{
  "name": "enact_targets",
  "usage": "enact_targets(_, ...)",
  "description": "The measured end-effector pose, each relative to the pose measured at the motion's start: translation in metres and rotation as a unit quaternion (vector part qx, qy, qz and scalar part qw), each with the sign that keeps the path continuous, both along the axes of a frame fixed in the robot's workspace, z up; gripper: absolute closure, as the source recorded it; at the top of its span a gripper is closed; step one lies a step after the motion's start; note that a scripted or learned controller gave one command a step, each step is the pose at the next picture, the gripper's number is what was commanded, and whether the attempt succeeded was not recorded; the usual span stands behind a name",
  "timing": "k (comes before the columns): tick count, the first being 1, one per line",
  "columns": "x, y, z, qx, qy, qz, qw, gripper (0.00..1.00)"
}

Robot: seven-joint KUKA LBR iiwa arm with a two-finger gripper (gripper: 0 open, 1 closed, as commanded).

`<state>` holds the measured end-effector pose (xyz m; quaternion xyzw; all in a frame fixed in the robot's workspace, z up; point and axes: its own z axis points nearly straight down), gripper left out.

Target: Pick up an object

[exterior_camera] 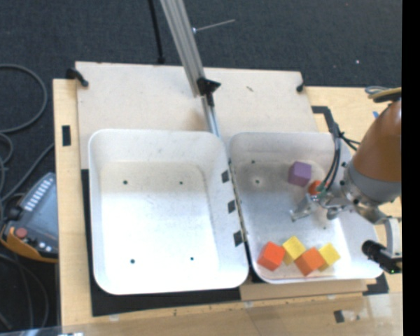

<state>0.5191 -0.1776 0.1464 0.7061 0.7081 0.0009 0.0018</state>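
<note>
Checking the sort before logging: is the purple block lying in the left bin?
No, the purple block lies in the right bin, near its far wall.

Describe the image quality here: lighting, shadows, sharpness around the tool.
Camera view: even, diffuse lighting; the left bin reads bright white with little glare. A soft grey shadow falls on the right bin's floor left of the tool. The tool and the purple block look slightly soft and low-resolution; a small orange piece beside the tool is too blurred to identify.
</note>
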Motion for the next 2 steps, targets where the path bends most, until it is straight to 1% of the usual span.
enact_targets(1, 0.051, 0.010, -0.050, -0.0003, 0.000, 0.001, 1.0000, 0.00)
enact_targets(2, 0.108, -0.015, -0.042, -0.0010, -0.002, 0.001, 1.0000, 0.00)
